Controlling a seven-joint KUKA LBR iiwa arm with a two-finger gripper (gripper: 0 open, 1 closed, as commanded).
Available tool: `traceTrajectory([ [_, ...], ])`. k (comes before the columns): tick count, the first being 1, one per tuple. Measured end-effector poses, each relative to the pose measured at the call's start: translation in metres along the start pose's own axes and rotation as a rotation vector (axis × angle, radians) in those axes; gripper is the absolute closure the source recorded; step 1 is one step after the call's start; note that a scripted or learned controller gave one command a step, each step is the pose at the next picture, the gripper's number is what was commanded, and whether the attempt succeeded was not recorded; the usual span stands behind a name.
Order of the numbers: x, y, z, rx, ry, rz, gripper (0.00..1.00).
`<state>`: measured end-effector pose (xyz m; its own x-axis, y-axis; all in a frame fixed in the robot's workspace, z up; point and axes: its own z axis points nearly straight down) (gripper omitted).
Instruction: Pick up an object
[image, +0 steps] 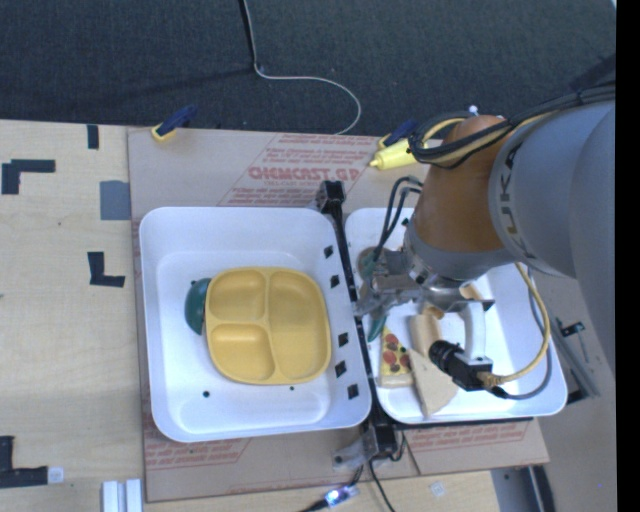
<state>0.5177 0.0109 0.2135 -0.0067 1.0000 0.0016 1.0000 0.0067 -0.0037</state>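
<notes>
The arm's jaws (385, 300) are hanging low over the left part of the right bin (535, 395); whether they are open or closed is not showing. Just below them one pizza-slice toy (395, 360) and one tan wedge (430, 385) are lying side by side. The left bin (165, 300) is holding one yellow divided plate (268, 325), with one teal object (196, 305) peeking out at its left edge. Both bins are sitting on a cardboard sheet (290, 170) on the desk (60, 300).
</notes>
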Motion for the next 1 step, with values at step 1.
traceTrajectory([
  [1,0.0078,-0.0042,-0.0213,-0.003,-0.001,0.004,1.0],
])
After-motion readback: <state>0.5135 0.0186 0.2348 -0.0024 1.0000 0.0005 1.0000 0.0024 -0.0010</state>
